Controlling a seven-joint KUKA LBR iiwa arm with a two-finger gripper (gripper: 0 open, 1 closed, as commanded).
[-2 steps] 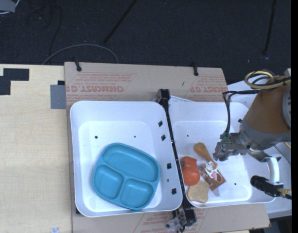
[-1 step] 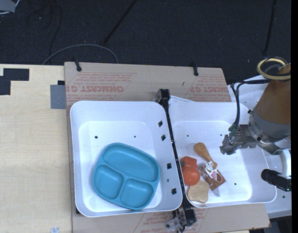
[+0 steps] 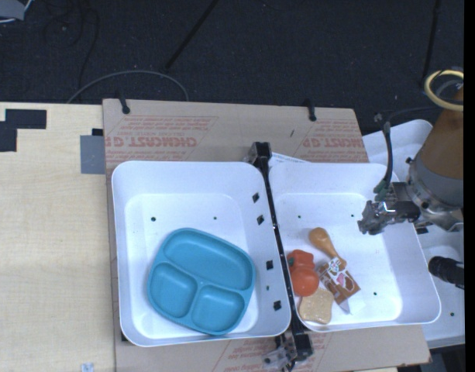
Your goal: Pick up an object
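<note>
Camera view | hand point(image 3: 370, 222) above right bin point(image 3: 407, 304), grip state cannot be told | red tomato point(image 3: 303, 276) near divider

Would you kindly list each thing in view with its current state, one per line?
Blue divided plate: lying flat in the left bin, compartments bare.
Red toy: resting in the right bin, ungripped.
Tan drumstick: lying beside the red toy.
Brown packet: lying flat.
Beige piece: lying near the front wall.
Gripper: above the right bin, holding nothing visible.
</note>
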